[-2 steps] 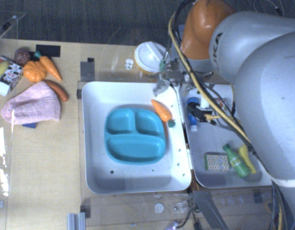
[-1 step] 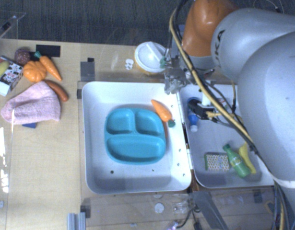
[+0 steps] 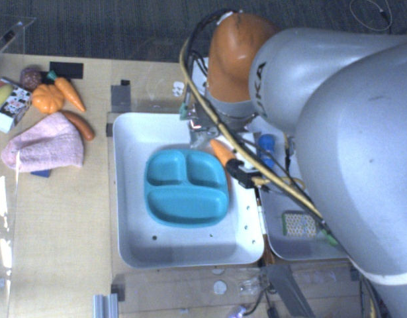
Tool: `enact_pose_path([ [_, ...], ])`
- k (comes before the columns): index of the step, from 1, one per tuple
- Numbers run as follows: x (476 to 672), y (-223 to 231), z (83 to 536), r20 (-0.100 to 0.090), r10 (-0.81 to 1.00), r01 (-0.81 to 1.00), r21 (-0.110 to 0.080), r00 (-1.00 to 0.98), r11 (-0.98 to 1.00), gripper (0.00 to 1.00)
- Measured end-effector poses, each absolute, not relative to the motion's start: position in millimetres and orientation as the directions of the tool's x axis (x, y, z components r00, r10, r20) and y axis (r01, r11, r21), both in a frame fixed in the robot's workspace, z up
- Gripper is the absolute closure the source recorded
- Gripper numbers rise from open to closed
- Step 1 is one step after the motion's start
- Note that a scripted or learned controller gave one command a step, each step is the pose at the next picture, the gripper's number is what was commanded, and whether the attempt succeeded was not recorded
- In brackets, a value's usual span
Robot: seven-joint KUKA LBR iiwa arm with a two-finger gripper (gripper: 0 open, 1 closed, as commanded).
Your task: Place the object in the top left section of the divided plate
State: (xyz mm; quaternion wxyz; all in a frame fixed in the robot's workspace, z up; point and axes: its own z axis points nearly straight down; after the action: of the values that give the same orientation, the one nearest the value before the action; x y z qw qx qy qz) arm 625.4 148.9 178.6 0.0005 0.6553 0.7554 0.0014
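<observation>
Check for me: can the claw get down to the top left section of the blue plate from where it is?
Probably yes. The claw hangs at the far rim of the blue divided plate, and the top left section lies bare beside it. An orange carrot-like object sits near the claw.

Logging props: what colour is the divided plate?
Blue, all three sections; the plate shows best in the camera view.

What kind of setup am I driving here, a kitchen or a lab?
Most likely a robot lab bench: a white bin holding a blue divided plate, toy vegetables such as a carrot laid out nearby, and cabling on the arm.
</observation>
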Motion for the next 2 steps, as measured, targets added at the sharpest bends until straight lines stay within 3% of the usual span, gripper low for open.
enact_pose_path([
  [1, 625.4, 148.7, 178.6, 0.001, 0.990, 0.990, 0.003, -0.141, 0.141, 0.00],
  [2, 625.4, 148.7, 178.6, 0.001, 0.990, 0.990, 0.003, -0.141, 0.141, 0.00],
])
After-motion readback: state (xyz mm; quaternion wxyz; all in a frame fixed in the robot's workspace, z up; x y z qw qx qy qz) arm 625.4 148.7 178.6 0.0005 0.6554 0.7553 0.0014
